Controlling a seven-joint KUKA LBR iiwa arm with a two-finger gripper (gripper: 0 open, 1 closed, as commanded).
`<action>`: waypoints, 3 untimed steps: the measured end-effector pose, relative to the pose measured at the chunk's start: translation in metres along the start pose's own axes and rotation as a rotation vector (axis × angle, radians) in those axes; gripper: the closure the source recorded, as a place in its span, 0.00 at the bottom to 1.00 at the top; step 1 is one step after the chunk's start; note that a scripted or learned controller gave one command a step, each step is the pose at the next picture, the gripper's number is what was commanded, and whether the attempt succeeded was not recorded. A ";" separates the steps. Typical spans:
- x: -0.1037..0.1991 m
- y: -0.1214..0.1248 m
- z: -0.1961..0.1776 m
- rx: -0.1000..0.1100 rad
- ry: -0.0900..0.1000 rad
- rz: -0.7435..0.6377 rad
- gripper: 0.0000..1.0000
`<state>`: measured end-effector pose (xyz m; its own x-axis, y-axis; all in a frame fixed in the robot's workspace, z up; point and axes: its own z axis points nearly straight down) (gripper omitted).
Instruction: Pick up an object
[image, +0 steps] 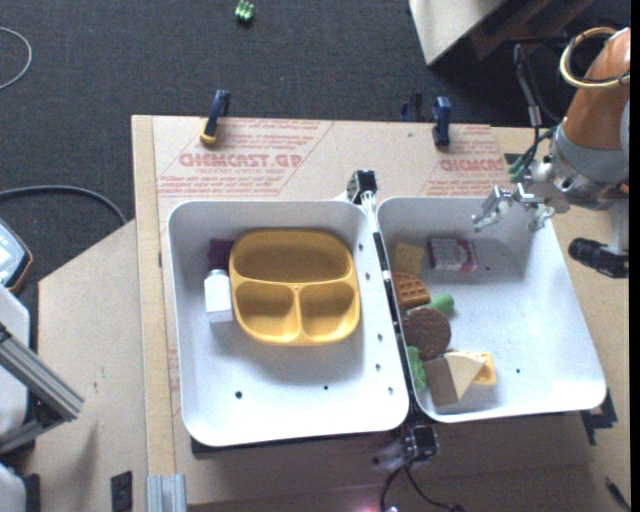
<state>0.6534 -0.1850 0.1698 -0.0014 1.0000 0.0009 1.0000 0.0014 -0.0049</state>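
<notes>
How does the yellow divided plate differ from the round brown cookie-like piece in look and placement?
The yellow divided plate lies in the left bin; the round brown cookie-like piece lies in the right bin. The plate is far larger, rounded-rectangular with three compartments; the cookie is a small disc. The plate lies mostly apart; the cookie sits among other toy foods.

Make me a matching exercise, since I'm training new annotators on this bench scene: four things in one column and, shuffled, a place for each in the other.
Things:
1. yellow divided tray
2. small white bottle
3. round brown cookie
4. gripper

Places:
A. above the right bin's far edge
B. middle of the left bin
C. right bin, near the wall shared with the left bin
D. left bin, against the tray's left side

Pairs: 1-B, 2-D, 3-C, 4-A
</notes>
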 end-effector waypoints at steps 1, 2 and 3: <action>-0.001 0.000 0.042 0.000 0.000 0.000 0.00; 0.000 0.003 0.083 -0.006 0.001 0.000 0.00; 0.000 0.006 0.066 -0.018 0.000 -0.002 1.00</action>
<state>0.6592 -0.1847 0.1035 -0.0035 1.0000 0.0008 0.9999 0.0035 0.0130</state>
